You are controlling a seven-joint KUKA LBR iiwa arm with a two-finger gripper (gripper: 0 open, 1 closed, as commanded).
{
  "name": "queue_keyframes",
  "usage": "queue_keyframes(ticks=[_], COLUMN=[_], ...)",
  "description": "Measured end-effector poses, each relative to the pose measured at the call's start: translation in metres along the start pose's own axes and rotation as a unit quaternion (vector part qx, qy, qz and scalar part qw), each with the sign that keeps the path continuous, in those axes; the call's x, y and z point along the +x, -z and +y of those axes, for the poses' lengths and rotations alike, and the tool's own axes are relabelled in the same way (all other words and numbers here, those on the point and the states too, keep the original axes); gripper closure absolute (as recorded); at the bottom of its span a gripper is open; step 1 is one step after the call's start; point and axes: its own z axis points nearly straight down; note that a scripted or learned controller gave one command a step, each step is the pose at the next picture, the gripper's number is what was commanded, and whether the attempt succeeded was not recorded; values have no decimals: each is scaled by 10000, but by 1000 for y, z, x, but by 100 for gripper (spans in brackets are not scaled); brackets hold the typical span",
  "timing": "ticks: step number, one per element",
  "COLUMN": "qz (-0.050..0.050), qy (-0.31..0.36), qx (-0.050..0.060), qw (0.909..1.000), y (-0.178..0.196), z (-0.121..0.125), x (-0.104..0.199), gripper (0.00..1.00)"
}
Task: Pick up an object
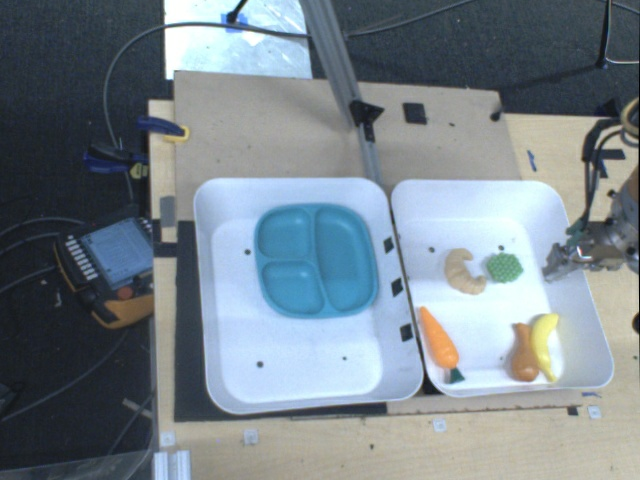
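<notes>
A blue divided plate (pixel 317 260) is seated in the left bin (pixel 225 368). In the right bin (pixel 470 200), a toy carrot (pixel 438 340) is laid near the front left corner. A tan croissant (pixel 464 271) is placed mid-bin, with a green broccoli piece (pixel 504 267) just beside it. A brown pear (pixel 523 354) and a yellow banana (pixel 546 344) are found touching near the front right corner. The gripper (pixel 560 258) is positioned at the bin's right rim; nothing is seen between its fingers, and their state cannot be determined.
</notes>
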Motion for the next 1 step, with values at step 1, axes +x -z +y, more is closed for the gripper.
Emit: queue_keyframes(ticks=[1], qz=[1], qy=[4], qx=[1], qw=[10000], y=[44], z=[2], x=[0], gripper=[100])
